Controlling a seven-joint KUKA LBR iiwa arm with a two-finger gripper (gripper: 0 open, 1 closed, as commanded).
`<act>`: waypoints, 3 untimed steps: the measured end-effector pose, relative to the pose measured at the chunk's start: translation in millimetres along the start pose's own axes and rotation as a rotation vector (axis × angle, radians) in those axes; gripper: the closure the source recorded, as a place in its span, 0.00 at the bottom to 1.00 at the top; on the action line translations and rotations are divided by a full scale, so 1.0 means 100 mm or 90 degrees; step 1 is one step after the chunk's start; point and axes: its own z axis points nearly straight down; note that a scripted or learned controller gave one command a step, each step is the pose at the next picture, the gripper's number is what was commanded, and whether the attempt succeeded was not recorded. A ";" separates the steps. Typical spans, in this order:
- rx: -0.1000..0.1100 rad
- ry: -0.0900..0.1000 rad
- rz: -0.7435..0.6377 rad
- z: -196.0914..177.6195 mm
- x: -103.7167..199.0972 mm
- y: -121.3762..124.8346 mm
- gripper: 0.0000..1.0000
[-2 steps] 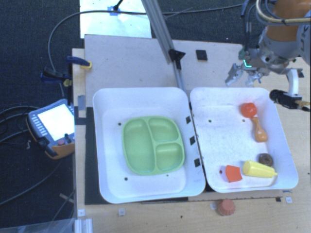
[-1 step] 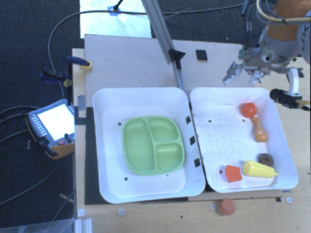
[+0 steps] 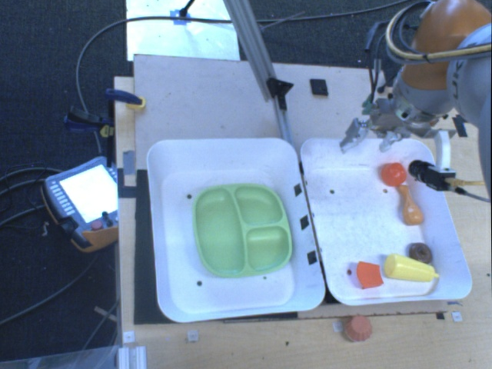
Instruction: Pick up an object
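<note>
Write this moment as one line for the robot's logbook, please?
phase: approach | gripper: open, holding nothing, above right bin's far edge | nearest: orange ball | left bin: green tray

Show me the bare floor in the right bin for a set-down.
Right bin: the left and middle floor is bare, bordered by the divider rim and the orange block. It is crowded along the right wall: orange-headed toy, brown ring, yellow piece. The gripper hangs over the far edge.
</note>
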 end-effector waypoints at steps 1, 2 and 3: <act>-0.001 0.000 0.001 0.53 -0.11 0.00 0.00; -0.001 0.000 -0.002 0.99 -0.02 -0.02 0.00; -0.005 0.000 -0.003 0.85 -0.02 0.00 1.00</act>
